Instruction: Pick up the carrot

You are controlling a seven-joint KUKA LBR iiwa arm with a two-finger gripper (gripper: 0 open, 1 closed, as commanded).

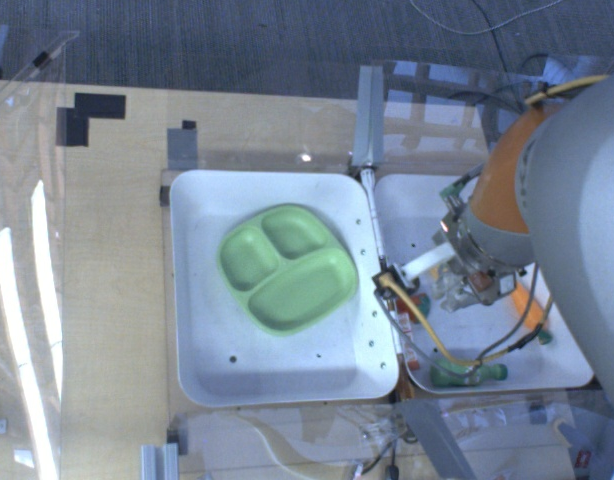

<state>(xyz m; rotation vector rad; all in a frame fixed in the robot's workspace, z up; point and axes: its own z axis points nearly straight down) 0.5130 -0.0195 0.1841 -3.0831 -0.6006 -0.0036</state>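
Note:
The carrot [532,306] shows as an orange sliver with a green end in the right bin [407,203]. It lies near that bin's right side and the arm mostly covers it. My gripper [457,286] hangs low over the middle of the right bin, just left of the carrot. The grey arm with its orange band [507,183] reaches in from the right and hides much of the bin floor.
A green divided plate [287,268] lies in the left bin [202,368]. A green object [467,373] rests at the front edge of the right bin. A yellow cable [422,323] runs along the wall between the bins.

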